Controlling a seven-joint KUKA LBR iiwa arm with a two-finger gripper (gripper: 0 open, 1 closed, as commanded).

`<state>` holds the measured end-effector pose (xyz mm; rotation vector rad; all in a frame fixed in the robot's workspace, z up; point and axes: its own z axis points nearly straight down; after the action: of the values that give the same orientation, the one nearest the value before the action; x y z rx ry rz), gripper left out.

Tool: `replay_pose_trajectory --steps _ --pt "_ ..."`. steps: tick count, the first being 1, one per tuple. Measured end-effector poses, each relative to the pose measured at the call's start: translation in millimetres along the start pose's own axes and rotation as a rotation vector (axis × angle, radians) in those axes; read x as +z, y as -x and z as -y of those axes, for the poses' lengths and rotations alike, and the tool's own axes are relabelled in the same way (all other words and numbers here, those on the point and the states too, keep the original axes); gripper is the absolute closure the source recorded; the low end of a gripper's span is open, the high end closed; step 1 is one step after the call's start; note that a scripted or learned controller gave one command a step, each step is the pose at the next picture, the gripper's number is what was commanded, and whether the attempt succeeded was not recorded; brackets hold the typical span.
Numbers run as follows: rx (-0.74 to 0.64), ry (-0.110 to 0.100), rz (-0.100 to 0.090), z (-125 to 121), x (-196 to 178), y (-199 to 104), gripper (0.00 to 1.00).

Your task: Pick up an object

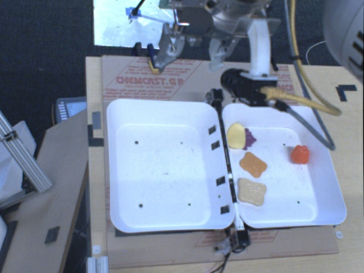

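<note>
At the top middle of the frame, the gripper (193, 50) hangs above the cardboard sheet (153, 79), beyond the far edge of the two bins. Its fingers (169, 45) are spread wide apart and they hold no object.

All the objects lie in the right bin (330, 209), well apart from the gripper. A yellow piece (236, 135) is in the upper left part of this bin, close to the wall that it shares with the left bin (165, 169). A small purple piece (249, 136) touches the yellow one on its right side. Just below them lies an orange piece (253, 164), and below that a cream piece (252, 191). A red piece (300, 154) lies alone toward the right side of the bin.
</note>
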<state>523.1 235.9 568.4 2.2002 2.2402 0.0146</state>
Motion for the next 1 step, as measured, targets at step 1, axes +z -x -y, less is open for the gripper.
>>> replay_pose_trajectory --steps 1 --pt "0.0 0.0 0.0 0.0 0.0 0.0 0.0"
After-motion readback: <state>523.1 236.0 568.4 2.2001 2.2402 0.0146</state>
